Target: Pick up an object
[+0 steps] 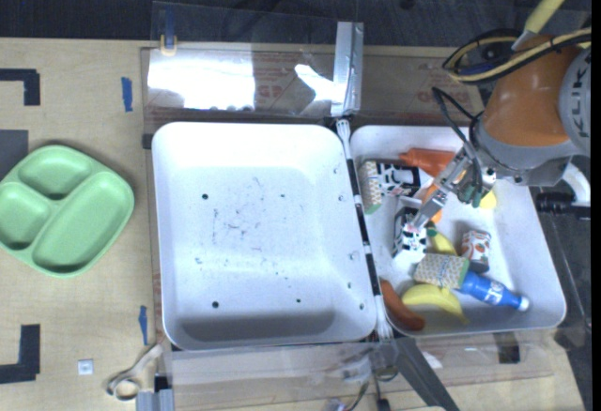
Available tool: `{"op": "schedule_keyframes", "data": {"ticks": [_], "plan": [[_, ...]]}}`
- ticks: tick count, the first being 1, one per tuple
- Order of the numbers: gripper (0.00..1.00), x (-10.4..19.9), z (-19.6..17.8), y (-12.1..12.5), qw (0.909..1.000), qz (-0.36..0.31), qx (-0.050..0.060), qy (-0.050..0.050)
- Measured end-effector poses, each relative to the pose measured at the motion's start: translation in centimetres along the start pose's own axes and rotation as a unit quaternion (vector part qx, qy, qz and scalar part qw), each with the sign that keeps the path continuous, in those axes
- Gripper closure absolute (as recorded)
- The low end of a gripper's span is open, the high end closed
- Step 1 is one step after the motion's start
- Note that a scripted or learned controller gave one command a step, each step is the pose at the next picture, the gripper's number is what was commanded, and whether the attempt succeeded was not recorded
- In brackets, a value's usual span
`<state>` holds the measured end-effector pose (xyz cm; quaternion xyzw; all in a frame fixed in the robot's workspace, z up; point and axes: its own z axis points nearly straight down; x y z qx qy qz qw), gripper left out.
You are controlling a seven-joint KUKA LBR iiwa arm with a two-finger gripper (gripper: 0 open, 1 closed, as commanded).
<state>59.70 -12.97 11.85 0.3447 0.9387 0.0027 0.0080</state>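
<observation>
Bins side by side, arm (pixel 535 109) reaching into the right one.

Left bin (pixel 188 156) beside a green divided plate (pixel 64 209); right bin (pixel 545 240) crowded: blue bottle (pixel 490 292), banana (pixel 434 298), orange carrot (pixel 430 159), small boxes. Gripper (pixel 449 186) low over the clutter, grip state impossible to tell.

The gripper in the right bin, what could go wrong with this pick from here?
1. The gripper sits among tightly packed things: a black and white carton and an orange piece lie close, so it may nudge or catch two.
2. The banana and blue bottle overlap nearby, so a push could shift the pile.
</observation>
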Motion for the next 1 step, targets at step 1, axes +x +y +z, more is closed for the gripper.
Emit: {"op": "schedule_keyframes", "data": {"ticks": [1], "plan": [[0.00,-0.98,1.18,1.50,0.9986,-0.053,0.002,-0.001]]}}
